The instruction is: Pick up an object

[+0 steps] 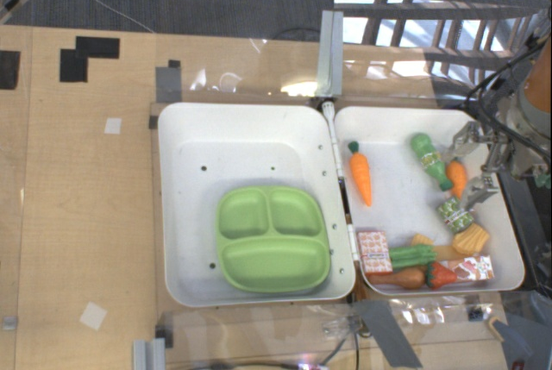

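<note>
My gripper hovers over the right side of the right bin, with its fingers spread open and nothing between them. Just left of it lies a small orange carrot, next to a green bottle-shaped toy. A green patterned piece and a yellow-orange piece lie below the lower finger. A bigger carrot lies near the bin's left wall.
Along the right bin's front edge sit a small red-and-white box, a green bean pod, a brown sausage, a red piece and another carton. The left bin holds a green divided plate.
</note>
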Robot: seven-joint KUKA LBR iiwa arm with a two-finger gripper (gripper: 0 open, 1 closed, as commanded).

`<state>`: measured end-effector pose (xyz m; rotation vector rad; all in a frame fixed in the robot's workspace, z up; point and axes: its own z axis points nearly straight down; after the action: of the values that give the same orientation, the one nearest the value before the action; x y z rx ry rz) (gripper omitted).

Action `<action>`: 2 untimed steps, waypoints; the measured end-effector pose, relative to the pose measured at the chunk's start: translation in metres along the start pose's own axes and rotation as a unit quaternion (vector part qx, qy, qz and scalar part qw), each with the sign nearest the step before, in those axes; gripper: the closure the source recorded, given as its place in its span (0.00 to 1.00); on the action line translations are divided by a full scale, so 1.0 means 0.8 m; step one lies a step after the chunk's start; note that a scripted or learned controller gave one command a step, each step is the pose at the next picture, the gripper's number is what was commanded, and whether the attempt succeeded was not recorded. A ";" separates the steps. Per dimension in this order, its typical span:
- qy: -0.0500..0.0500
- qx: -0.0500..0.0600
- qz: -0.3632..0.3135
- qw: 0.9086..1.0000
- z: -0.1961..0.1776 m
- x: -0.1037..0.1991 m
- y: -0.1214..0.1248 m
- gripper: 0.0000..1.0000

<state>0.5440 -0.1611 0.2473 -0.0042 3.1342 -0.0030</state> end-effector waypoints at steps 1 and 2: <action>0.007 -0.002 0.019 1.000 0.161 -0.044 -0.055 0.00; -0.003 0.000 0.002 1.000 0.199 -0.094 -0.054 0.00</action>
<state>0.6207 -0.2047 0.0890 0.0031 3.1278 -0.0039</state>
